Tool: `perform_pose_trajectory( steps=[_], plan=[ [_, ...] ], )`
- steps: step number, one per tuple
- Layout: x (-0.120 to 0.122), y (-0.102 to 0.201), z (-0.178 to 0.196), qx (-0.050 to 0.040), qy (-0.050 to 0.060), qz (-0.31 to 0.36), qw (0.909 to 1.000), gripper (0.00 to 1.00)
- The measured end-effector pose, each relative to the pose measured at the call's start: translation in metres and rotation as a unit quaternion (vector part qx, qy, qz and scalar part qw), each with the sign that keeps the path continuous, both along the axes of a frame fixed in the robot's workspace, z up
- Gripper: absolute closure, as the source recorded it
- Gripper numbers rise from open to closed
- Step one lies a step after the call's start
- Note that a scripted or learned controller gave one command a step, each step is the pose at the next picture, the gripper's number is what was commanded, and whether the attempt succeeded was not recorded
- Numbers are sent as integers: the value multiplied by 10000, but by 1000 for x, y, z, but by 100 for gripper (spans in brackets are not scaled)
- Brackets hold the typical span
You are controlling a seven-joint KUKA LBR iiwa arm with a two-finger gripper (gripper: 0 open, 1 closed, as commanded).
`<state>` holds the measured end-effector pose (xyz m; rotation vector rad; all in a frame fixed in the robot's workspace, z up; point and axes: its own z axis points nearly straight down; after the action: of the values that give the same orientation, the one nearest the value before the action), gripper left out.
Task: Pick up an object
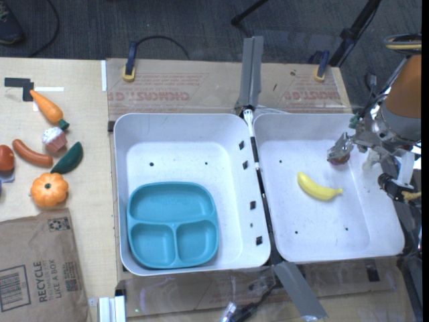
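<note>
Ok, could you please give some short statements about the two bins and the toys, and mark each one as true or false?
1. The banana lies in the right bin. True.
2. The blue tray has three compartments. True.
3. The blue tray sits in the right bin. False: it sits in the left bin.
4. The pumpkin lies inside a bin. False: it rests on the wooden table, left of both bins.
5. The gripper hovers over the left bin. False: it is over the right bin, above the banana in the picture.

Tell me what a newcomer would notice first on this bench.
Probably the yellow banana, lying alone in the right bin, with the gripper poised just above and right of it. Next, the blue divided tray at the left bin's front, then the toy foods left of the bins.
</note>
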<state>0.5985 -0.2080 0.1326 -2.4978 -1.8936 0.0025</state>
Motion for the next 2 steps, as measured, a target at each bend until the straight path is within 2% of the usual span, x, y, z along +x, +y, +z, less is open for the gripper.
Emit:
perform_pose_trajectory(
  steps=[1, 2],
  plan=[
    [1, 6, -43, 3, -6, -376, 9993, 0],
    [2, 5, -34, -3, -4, -369, 9993, 100]
  ],
)
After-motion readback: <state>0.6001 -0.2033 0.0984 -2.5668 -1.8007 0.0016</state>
